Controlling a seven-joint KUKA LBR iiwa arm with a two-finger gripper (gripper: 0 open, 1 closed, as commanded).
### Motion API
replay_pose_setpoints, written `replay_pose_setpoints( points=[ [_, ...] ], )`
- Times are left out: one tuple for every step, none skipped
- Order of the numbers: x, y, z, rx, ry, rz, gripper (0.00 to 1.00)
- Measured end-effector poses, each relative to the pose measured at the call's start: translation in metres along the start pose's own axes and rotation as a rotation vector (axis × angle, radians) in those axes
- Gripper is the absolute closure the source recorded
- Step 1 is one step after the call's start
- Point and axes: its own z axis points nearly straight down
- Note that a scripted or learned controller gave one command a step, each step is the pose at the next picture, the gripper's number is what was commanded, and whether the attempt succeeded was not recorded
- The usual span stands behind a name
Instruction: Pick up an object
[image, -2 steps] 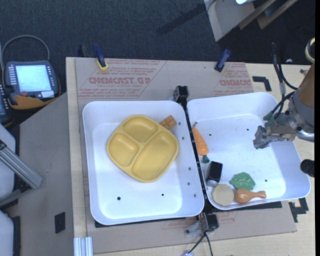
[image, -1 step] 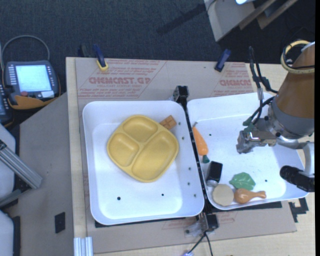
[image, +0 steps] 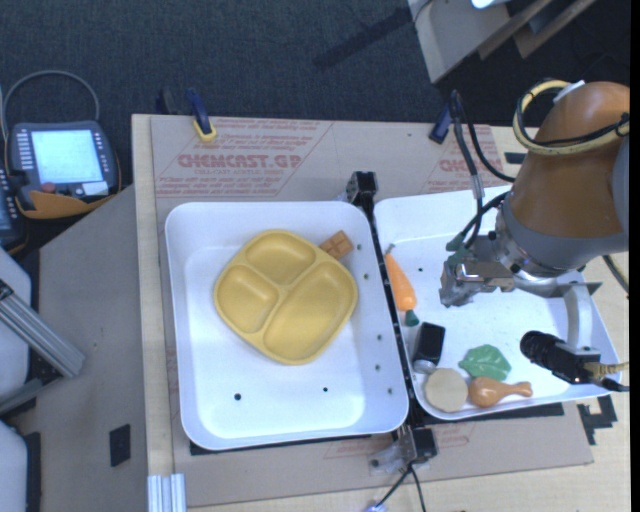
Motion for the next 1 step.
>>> replay_pose_setpoints(
  points=[
    [0.0534,0.0018,0.0224,0.002,0.000,-0.001,1.00]
  ],
)
